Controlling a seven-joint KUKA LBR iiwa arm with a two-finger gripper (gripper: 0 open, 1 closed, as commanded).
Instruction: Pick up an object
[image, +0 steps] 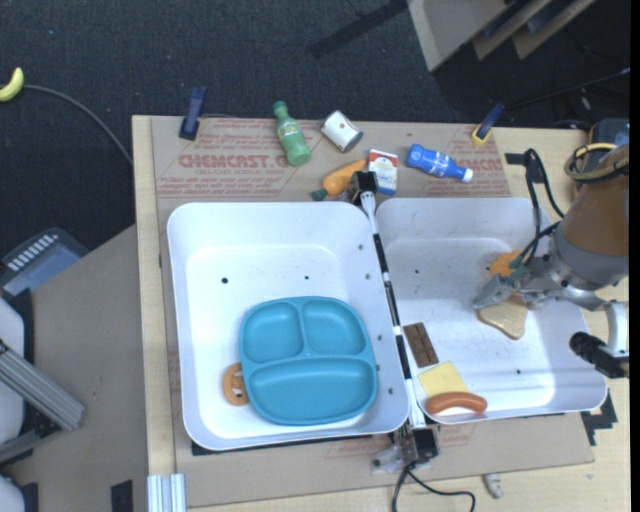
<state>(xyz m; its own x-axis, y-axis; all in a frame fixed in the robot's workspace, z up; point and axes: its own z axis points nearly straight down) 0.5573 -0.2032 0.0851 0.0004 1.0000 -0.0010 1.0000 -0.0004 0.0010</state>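
Dark carpet surrounds my bench and its two white bins. Toast slice (505, 319) lies in the right bin (450, 225), touching my gripper (510, 292), whose grasp I cannot tell. I judge this the reaching step; next needs a firm close before lifting.
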